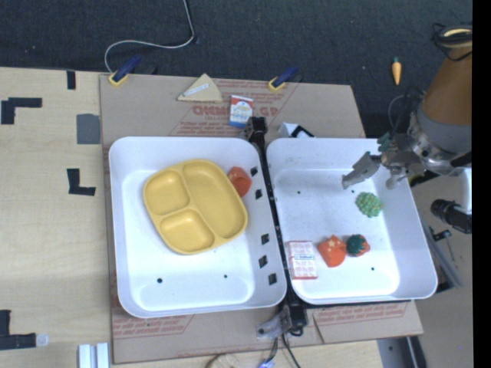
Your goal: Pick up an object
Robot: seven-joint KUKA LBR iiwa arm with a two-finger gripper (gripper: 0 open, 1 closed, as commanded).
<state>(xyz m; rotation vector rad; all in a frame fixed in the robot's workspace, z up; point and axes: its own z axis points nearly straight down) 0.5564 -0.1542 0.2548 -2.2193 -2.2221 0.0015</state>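
Camera view: the grey two-finger gripper (376, 172) hangs over the right white bin (307, 167), fingers spread and grasping nothing. A small green knobbly object (369, 204) lies just below it; an orange-and-green toy vegetable (341, 249) lies nearer the front rim.

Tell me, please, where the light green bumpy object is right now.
In the camera view, the light green object lies in the right bin, near its right wall, just below the gripper and above the orange piece.
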